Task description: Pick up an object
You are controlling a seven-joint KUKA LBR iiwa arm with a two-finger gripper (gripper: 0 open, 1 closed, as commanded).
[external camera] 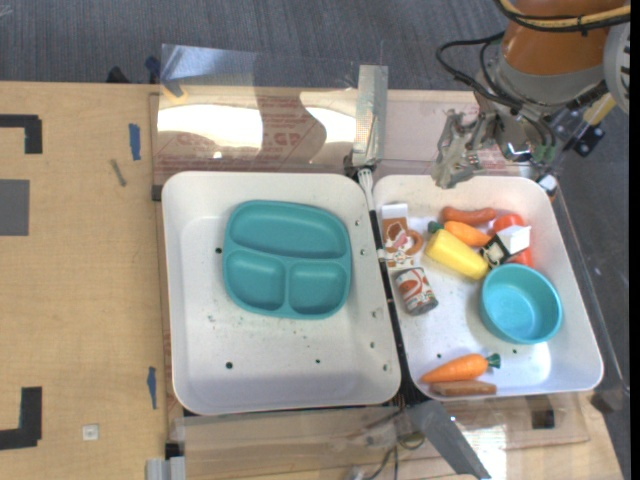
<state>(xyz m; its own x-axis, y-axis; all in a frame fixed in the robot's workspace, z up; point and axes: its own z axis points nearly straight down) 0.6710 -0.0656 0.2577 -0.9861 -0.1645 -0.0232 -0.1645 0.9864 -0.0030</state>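
The gripper (pixel 462 153) hangs above the far rim of the right bin (pixel 575 298), near its back left corner, and the view does not let me tell whether it is released or clenched; nothing is visibly held in it. The arm's orange band (pixel 560 8) sits above it at the top right. In the right bin lie the candidate objects: a yellow corn-shaped toy (pixel 456 254) near the middle, two orange carrot-like pieces (pixel 470 224) just behind it, a small white-and-red item (pixel 512 240) beside those, a teal bowl (pixel 520 305) standing upright toward the right side, a carrot with a green top (pixel 458 369) near the front rim, and two small printed packets (pixel 405 258) along the left wall. The left bin (pixel 190 348) holds a teal divided tray (pixel 288 258) with three compartments, lying flat and well apart from the gripper
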